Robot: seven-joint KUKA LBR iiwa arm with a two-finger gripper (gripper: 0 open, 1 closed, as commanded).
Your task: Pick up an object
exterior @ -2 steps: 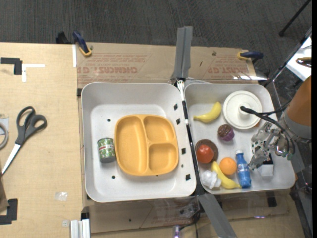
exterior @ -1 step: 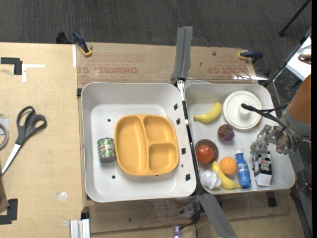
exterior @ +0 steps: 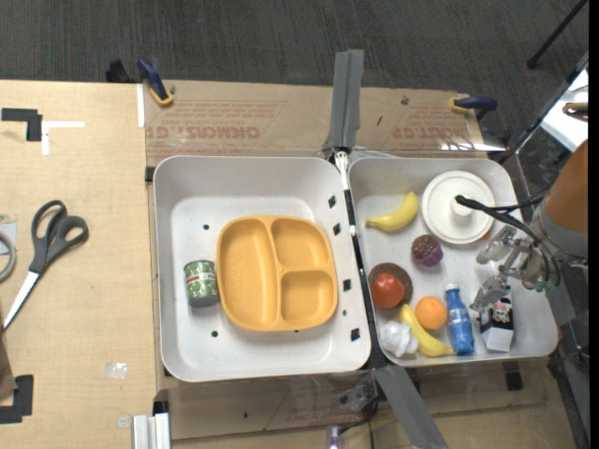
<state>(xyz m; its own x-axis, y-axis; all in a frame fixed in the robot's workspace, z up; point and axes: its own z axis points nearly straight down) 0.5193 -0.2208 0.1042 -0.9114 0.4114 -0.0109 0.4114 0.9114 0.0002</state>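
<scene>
A blue bottle [exterior: 459,321] lies beside an orange [exterior: 430,312]. Right of the bottle hangs the gripper [exterior: 496,283]; I cannot tell its state.

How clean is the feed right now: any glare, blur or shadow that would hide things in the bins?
Camera view: even, soft light with faint shadows; the white bin walls look bright but not blown out; the yellow tray and bottle read sharp; the gripper at the right bin's edge is small and cluttered against cables, so its fingers are hard to make out.
</scene>
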